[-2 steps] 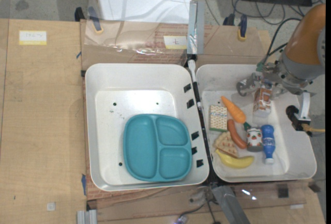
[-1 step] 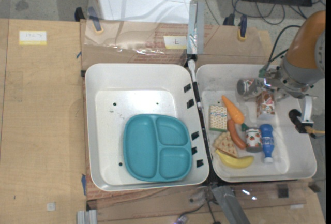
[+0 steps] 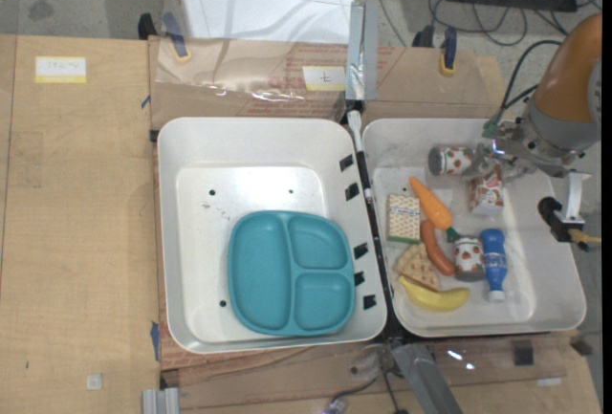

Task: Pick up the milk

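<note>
A wooden bench (image 3: pixel 76 211) is being occupied by two white bins. In the right bin (image 3: pixel 564 307), the milk (image 3: pixel 487 190) is being crowded by a can (image 3: pixel 449 160) beside it; its label cannot be read. The gripper (image 3: pixel 499 154) is being held over the milk, finger state not discernible.

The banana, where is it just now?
The banana lies in the right bin, at its near edge, just below the cracker and left of the blue bottle.
</note>
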`<state>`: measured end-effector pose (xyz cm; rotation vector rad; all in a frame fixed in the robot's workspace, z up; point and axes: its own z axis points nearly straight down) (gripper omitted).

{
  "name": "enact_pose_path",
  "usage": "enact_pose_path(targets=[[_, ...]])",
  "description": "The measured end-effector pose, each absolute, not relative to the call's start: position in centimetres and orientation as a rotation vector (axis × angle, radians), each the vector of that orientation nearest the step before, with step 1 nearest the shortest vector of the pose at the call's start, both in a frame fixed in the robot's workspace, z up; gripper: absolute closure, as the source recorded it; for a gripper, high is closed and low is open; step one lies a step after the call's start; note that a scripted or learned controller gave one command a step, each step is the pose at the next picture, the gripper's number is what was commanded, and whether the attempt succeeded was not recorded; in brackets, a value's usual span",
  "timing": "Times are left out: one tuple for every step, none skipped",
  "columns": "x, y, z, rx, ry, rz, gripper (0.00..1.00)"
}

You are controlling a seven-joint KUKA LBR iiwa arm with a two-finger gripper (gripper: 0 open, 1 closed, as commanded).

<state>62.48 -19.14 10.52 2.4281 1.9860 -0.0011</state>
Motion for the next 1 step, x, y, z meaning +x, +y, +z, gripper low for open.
enact_pose_path(targets=[[62.45,-14.82,20.97,2.382,2.043,0.004,1.00]])
